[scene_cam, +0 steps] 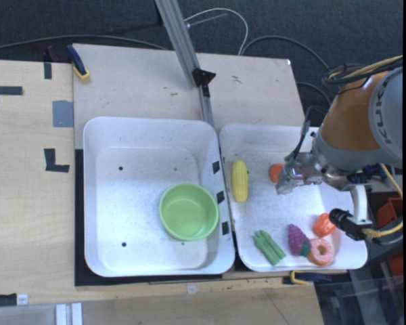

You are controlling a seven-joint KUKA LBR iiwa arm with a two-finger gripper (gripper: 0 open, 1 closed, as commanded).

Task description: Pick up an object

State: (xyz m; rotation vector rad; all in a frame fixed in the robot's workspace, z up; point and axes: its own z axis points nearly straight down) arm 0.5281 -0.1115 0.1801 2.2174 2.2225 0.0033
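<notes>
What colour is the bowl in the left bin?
Light green, seen in the camera view: bowl.

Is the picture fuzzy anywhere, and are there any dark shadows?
Camera view: mostly sharp; the green bowl and corn look crisp. The end effector is slightly soft. Lighting is even, with faint shadows along the left bin walls and no strong glare.

We look down from one fixed camera above the bench (pixel 142 87) at a slant — both white bins (pixel 95 181) in frame, far enough to show surrounding floor — the arm (pixel 355 124) entering from the right.
</notes>
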